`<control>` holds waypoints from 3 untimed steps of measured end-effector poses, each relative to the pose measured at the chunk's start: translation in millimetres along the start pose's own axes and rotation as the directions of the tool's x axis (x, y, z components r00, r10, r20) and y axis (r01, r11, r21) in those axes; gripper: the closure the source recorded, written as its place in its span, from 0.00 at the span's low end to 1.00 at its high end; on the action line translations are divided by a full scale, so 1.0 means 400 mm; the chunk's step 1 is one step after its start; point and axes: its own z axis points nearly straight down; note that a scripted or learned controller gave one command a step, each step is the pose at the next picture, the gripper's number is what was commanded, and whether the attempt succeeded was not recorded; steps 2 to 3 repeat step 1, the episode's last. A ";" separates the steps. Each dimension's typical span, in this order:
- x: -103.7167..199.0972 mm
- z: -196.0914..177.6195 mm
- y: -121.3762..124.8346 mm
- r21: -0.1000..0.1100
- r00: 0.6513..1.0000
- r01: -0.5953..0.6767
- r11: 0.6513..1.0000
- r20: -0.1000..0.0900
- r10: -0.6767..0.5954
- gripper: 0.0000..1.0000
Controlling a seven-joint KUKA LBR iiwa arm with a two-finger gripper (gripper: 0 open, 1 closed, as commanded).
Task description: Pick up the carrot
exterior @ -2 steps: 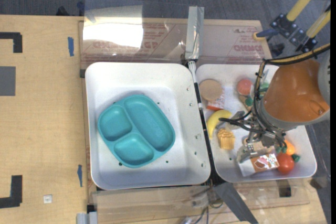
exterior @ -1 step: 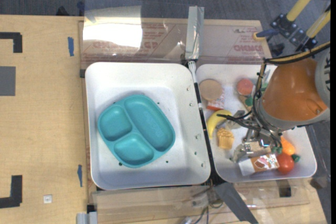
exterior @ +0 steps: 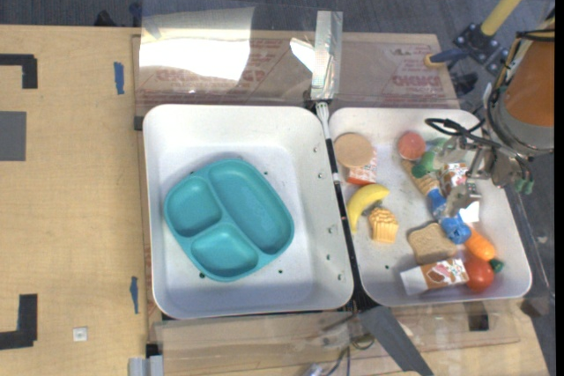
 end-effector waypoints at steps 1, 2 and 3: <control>0.108 0.169 0.117 -0.004 1.000 -0.027 1.000 -0.004 0.027 0.00; 0.108 0.169 0.117 -0.004 1.000 -0.027 1.000 -0.004 0.027 0.00; 0.108 0.169 0.117 -0.004 1.000 -0.027 1.000 -0.004 0.027 0.00</control>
